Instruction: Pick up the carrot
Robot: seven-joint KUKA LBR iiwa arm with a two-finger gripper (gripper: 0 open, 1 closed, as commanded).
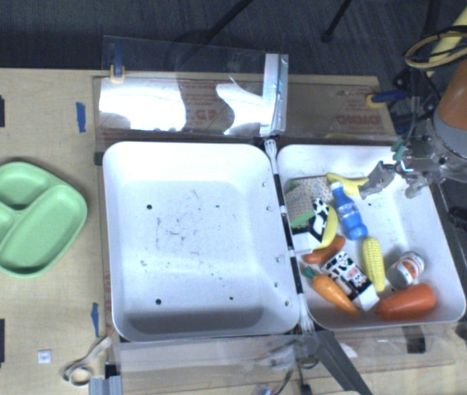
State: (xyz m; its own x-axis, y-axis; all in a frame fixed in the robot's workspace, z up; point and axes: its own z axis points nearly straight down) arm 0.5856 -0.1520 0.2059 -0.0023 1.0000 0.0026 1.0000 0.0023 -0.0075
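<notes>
- Since the carrot lies closest to the near rim, at about seven o'clock in the right bin, it comes first: a small orange toy, tapered, lying slantwise with its thick end toward the divider.
- Touching it at one o'clock is a black-and-white cow-patterned carton, and a red sausage-like piece sits just beyond at twelve o'clock.
- By its look, the carrot is light, stiff moulded plastic, smooth and apt to roll or slip; I would take it across the thick middle, fingers set crosswise to its length, on the side away from the carton.
- At four o'clock in the bin rests a red pepper, with a corn cob and a small tin behind.
- Farther back stand a blue bottle and a banana.
- Farthest, at one o'clock over the bin, hangs the gripper, well apart from the carrot; its fingers look spread with nothing between them, though glare makes this uncertain.
</notes>
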